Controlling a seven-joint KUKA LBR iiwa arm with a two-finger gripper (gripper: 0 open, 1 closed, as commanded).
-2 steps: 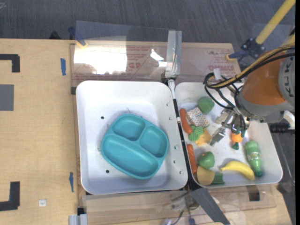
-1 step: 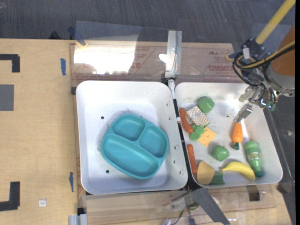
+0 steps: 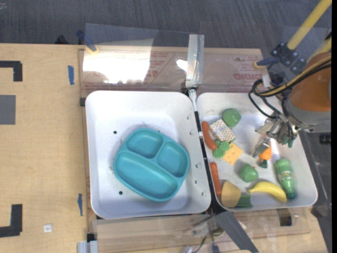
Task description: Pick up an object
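Desk (image 3: 37,141): two white bins.
Right bin (image 3: 310,186): toy food, banana (image 3: 268,190).
Pincer (image 3: 269,140): over right bin; grip state unclear.

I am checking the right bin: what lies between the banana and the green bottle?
Nothing; the camera view shows the banana tip touching the green bottle directly.

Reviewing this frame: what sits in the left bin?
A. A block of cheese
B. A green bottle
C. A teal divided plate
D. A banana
C. The teal plate with three compartments lies in the left bin, while the banana, green bottle and cheese all lie in the right bin.
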